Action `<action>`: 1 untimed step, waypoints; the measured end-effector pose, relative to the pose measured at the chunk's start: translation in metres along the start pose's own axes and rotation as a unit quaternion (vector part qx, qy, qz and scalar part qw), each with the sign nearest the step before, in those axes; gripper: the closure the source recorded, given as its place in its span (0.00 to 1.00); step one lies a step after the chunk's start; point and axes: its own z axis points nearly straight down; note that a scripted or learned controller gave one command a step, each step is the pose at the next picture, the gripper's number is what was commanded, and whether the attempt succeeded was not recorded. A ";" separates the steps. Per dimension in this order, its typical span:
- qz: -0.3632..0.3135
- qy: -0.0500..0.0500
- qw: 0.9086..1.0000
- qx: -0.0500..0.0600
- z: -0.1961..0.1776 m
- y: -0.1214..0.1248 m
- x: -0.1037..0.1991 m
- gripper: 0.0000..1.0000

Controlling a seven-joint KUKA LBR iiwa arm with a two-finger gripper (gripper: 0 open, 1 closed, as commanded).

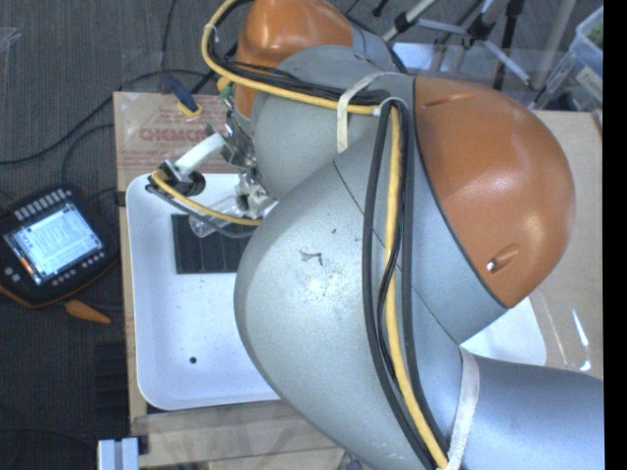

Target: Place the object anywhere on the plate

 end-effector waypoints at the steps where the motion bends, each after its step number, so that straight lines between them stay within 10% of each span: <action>1: 0.055 0.000 0.998 0.001 0.097 -0.054 -0.071 1.00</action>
